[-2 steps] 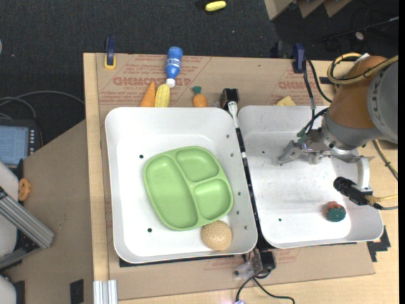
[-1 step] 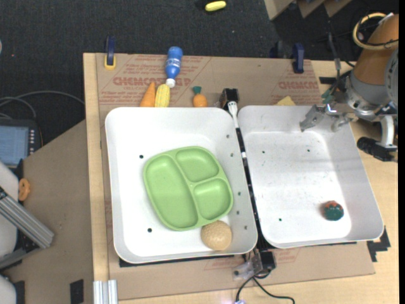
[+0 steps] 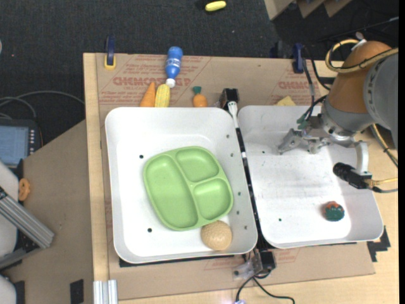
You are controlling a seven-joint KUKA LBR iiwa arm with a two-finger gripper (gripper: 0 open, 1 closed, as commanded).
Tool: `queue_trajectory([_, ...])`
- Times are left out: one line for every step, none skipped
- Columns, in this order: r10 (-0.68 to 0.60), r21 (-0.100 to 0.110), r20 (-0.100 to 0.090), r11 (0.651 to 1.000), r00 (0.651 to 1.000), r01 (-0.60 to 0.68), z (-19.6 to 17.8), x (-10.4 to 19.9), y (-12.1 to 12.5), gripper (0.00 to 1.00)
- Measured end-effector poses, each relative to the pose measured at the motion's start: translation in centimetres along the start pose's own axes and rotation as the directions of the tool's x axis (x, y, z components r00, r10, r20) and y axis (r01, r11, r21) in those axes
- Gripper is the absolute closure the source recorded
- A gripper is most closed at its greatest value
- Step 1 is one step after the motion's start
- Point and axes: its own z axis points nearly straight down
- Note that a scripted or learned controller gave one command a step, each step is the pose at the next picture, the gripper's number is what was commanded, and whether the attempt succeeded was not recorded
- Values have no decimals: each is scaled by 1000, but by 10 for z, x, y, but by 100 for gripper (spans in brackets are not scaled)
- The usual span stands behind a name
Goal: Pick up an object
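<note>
I see the left bin (image 3: 120,170) holding a green divided tray (image 3: 187,187) with a tan ball (image 3: 217,235) against its near edge. In the right bin (image 3: 297,230), a small green-and-red toy (image 3: 334,211) sits near the near-right corner. The gripper (image 3: 302,142) hangs open and empty near the far edge.

The arm (image 3: 370,87) is cut off by the right edge of the view, so only its wrist end shows. The gripper (image 3: 302,139) hangs over the far part of the right bin (image 3: 297,227); it is too small and grey against the white to tell how its parts stand. The small dark green thing (image 3: 334,211) near that bin's near right corner is too blurred to name. The tan ball (image 3: 217,235) hides the green tray's (image 3: 188,187) near rim.
</note>
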Motion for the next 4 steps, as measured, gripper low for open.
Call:
queue_trajectory([2,-6,4,1000,1000,-2,-2,-3,2,0])
queue_trajectory([10,-1,2,1000,1000,-10,-1,-56,-84,0])
queue_trajectory([6,0,1,1000,1000,-6,0,-42,-148,0])
queue_trajectory([5,-10,6,1000,1000,-5,-11,-42,-143,100])
